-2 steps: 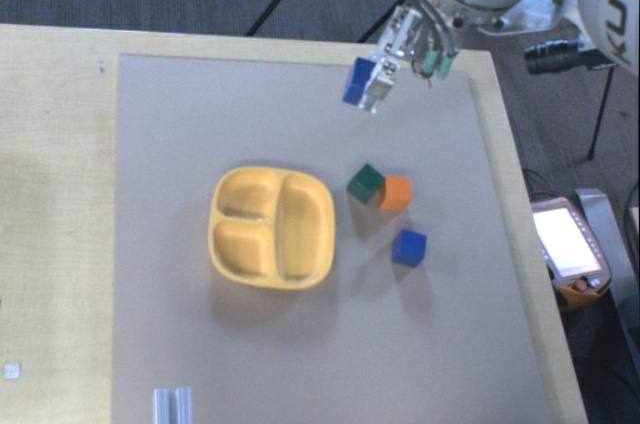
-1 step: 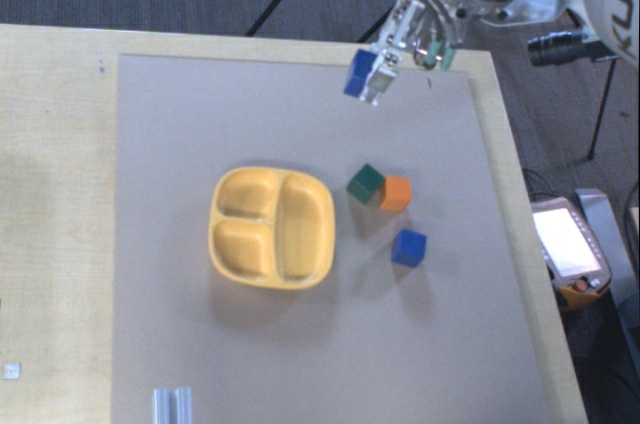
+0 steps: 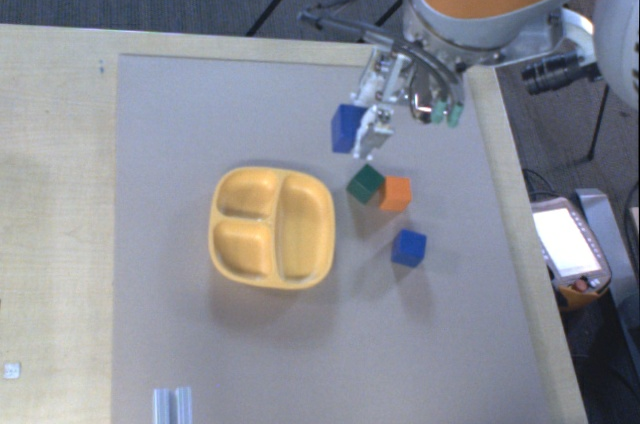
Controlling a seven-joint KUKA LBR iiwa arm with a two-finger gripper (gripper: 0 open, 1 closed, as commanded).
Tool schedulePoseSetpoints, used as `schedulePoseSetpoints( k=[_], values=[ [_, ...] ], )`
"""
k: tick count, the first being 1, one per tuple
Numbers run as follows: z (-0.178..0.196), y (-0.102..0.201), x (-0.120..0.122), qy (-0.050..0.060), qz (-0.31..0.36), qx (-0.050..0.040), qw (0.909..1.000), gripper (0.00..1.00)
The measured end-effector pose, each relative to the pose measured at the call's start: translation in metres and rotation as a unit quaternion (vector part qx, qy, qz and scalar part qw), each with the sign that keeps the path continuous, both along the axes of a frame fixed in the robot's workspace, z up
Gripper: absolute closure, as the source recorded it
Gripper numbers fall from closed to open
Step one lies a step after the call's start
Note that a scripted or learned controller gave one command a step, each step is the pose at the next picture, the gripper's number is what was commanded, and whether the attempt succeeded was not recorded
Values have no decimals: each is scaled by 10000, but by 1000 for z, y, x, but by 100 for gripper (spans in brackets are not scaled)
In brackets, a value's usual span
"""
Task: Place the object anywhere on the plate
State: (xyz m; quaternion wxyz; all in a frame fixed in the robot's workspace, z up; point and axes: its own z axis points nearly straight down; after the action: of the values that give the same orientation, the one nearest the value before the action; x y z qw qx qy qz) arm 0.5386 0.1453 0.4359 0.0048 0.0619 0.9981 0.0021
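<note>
A yellow plate [image 3: 218, 230] with three compartments lies in the middle of the grey bin floor. My gripper [image 3: 360, 138] hangs above and to the right of it, reaching down from the orange-banded wrist. It is shut on a blue block [image 3: 347, 128], which is raised off the floor and slightly tilted. The block sits against the left side of the pale finger [image 3: 377, 124]. Block and gripper are apart from the plate, just past its upper right corner.
A green cube [image 3: 366, 183] and an orange cube [image 3: 396, 193] touch each other right of the plate, below the gripper. A second blue cube [image 3: 408, 247] lies further down. The bin's right wall [image 3: 510, 212] runs close by.
</note>
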Motion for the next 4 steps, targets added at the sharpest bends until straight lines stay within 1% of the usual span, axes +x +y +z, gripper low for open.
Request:
schedulePoseSetpoints(
  k=[4],
  values=[
    [45,4,9,-190,15,59,9998,100]
  ],
)
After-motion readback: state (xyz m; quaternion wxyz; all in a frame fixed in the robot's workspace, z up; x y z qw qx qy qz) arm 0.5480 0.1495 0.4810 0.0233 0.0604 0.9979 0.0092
